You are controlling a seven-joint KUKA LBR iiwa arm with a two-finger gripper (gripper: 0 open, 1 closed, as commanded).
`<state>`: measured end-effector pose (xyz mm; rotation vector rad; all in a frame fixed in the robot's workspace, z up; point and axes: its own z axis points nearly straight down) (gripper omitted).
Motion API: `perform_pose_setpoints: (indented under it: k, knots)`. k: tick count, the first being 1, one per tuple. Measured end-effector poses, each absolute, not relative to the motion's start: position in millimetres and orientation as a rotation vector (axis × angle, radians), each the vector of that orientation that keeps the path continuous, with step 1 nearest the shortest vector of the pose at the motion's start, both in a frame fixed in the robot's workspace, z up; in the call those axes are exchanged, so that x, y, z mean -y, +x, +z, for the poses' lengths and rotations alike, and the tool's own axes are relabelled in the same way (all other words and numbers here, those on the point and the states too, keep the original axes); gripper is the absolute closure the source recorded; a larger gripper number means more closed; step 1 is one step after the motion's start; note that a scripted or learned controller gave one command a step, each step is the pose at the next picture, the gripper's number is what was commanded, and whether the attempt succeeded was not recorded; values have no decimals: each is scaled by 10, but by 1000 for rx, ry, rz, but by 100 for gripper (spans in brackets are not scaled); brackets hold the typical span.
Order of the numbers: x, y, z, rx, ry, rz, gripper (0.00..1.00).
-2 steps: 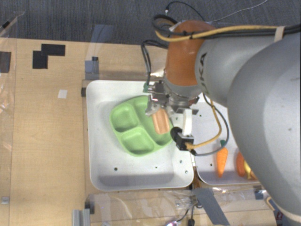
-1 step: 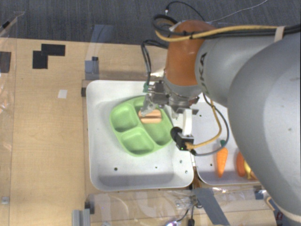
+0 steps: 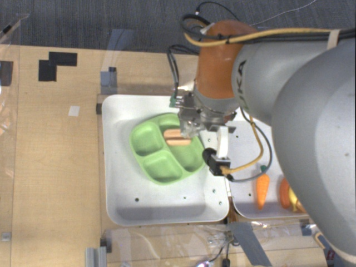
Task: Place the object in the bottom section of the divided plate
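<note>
Grey KUKA arm point(image 3: 300, 93) looms largest, its pincer point(image 3: 189, 128) hanging over the green divided plastic plate point(image 3: 167, 149); clenched or released, I cannot tell. Directly beneath its tip lies the tan sausage-shaped object point(image 3: 178, 141), seemingly short of the bottom section, so placing looks unfinished.

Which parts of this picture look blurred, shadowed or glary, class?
Camera view: the big grey arm at the right is soft and out of focus; the light green divided plate is fairly sharp; a soft shadow lies along the shallow white left bin's lower wall; no strong glare.
</note>
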<state>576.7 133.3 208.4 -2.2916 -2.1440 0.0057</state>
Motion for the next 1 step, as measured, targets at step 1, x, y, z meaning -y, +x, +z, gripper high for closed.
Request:
perform_pose_setpoints:
  k: [1]
  knots:
    - [-1333, 5767, 2084, 2144, -2292, 6, 0]
